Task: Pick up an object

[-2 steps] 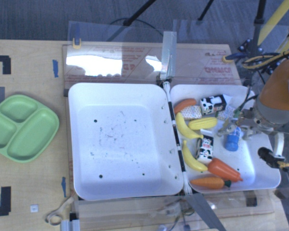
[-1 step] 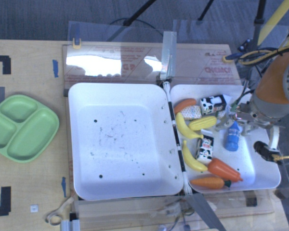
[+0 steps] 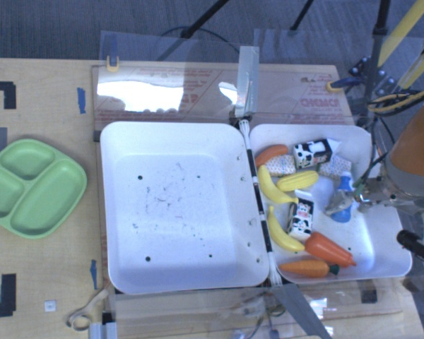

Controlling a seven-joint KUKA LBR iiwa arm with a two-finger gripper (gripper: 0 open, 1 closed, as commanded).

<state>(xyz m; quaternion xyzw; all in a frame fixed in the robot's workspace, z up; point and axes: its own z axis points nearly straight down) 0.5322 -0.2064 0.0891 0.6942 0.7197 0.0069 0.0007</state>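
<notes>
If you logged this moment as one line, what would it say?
tool: low in right bin | at: blue item | nearby: bananas, carrots | lifted: nothing seen

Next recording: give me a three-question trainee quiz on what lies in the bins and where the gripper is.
1. True or false: the green divided plate lies inside the left bin.
2. Which bin holds the bananas, the carrots and the cow-patterned cartons?
A. the left bin
B. the right bin
C. both bins
3. Fill in: the gripper is over the ____ bin, next to a blue object.

Key: 1. False; the plate rests on the wooden bench, left of both bins. 2. B. 3. right.
</notes>
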